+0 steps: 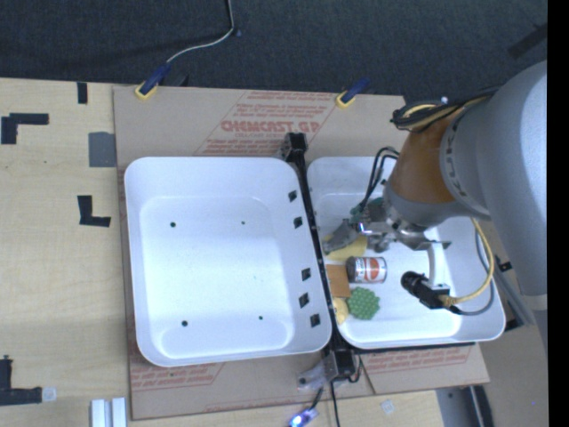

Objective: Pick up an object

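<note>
The arm (498, 167) was seen reaching in from the right of the frame over the right bin (480, 327). The gripper (378, 234) was lowered at that bin's left-centre; whether it was wide or narrow could not be told. A can (366, 270) lay on its side just below the gripper, not seen gripped. A green object (363, 303) was placed just below the can. A brown piece (336, 278) lay left of the can, against the divider. The left bin (213, 265) was seen at frame centre-left.
</note>
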`<state>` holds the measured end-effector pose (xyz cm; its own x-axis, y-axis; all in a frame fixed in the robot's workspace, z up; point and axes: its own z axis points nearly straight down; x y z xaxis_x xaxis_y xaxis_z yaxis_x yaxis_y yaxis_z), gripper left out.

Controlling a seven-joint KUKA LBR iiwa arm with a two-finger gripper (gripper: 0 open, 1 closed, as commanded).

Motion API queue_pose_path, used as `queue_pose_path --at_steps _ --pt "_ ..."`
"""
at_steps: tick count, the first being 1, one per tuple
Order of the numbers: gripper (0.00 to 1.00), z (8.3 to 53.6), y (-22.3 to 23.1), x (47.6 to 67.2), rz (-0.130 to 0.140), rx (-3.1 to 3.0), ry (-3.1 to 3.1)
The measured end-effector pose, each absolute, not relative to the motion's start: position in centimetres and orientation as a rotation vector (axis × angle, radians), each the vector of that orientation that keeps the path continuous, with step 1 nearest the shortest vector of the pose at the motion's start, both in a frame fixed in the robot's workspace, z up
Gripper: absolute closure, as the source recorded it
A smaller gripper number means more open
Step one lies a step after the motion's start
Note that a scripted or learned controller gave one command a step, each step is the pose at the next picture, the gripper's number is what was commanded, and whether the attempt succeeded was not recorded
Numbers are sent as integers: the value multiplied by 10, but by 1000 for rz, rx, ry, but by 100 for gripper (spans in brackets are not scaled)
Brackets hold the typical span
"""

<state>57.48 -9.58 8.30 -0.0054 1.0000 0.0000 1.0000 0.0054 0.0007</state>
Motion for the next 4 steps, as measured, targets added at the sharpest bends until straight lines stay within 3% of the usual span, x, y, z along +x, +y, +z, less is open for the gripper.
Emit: queue_pose_path --at_steps 1,2,3,4 --pt "100 95 -97 574 3 2218 2225" --pt "100 190 -55 569 8 2213 2225" --pt "100 353 -13 558 21 2206 2221" --pt "100 432 -9 602 11 2211 2220"
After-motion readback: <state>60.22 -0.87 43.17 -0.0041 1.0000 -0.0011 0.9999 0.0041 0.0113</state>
